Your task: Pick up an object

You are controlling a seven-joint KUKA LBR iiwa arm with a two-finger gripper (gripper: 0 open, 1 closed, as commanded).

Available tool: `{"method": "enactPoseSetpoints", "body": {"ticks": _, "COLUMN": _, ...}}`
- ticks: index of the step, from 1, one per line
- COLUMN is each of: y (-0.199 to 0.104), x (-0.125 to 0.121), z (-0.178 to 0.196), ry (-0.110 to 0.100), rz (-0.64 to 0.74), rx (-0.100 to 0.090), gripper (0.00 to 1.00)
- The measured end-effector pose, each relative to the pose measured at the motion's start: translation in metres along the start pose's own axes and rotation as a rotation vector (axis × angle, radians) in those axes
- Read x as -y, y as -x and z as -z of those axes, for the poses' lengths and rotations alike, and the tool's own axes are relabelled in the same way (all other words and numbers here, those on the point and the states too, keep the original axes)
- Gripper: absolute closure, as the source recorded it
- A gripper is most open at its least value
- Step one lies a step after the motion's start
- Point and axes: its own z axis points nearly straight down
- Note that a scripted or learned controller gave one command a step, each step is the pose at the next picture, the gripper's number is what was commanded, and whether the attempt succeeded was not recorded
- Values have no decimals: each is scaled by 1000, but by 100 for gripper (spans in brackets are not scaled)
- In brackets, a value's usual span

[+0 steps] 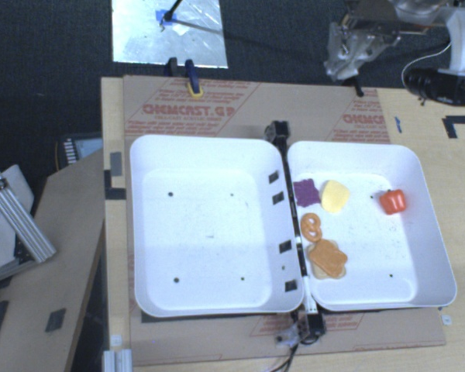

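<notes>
The gripper [347,64] hangs at the top right of the camera view, above the cardboard sheet [209,107] behind the 2 bins and well apart from every object. From this angle I cannot tell its state. The right bin [430,246] holds 5 small items: a purple piece [307,192] near the divider, a pale yellow piece [335,197] just beside it, an orange pretzel-shaped toy [311,226] below them, a tan toast-like piece [328,259] touching the pretzel's lower edge, and a red pepper-like toy [393,201] apart toward the right wall. The left bin [139,208] sits alongside, touching the right one
</notes>
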Motion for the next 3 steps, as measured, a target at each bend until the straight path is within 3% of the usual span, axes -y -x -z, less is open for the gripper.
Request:
{"method": "enactPoseSetpoints", "body": {"ticks": 1, "y": -137, "x": 58, "z": 0, "ry": 0, "rz": 7, "rx": -2, "gripper": 100}}
{"method": "enactPoseSetpoints", "body": {"ticks": 2, "y": -128, "x": 55, "z": 12, "ry": 3, "rz": -8, "rx": 0, "gripper": 100}}
{"method": "enactPoseSetpoints", "body": {"ticks": 3, "y": -128, "x": 55, "z": 11, "ry": 2, "rz": -7, "rx": 1, "gripper": 0}}
